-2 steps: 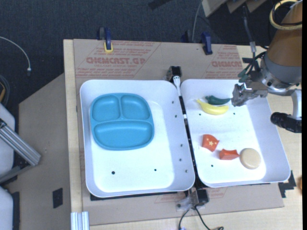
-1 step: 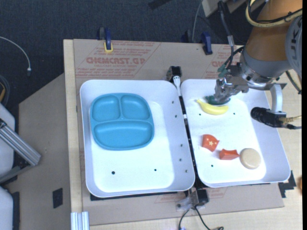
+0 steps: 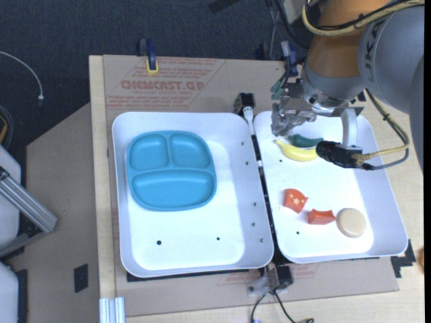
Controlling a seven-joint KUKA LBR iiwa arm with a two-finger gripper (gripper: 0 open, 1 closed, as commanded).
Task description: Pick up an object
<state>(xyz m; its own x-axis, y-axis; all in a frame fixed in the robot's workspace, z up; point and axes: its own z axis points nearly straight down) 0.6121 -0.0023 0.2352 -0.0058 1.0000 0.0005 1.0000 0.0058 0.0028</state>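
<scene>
In the right bin (image 3: pixel 377 200) a yellow banana (image 3: pixel 298 153) lies near the back left, with a dark green piece (image 3: pixel 306 140) just behind it. My gripper (image 3: pixel 288 125) hangs over the bin's back left corner, directly above the banana's left end. Nothing shows between its fingers. Toward the front lie an orange-red piece (image 3: pixel 294 200), a red piece (image 3: pixel 321 216) and a beige round object (image 3: pixel 351 222).
The left bin (image 3: pixel 135 241) holds a blue divided plate (image 3: pixel 172 169). A black cable connector (image 3: pixel 340 154) hangs over the right bin beside the banana. The arm's orange band (image 3: pixel 343 32) and grey body cover the back right corner. A cardboard sheet (image 3: pixel 168 79) lies under the bins.
</scene>
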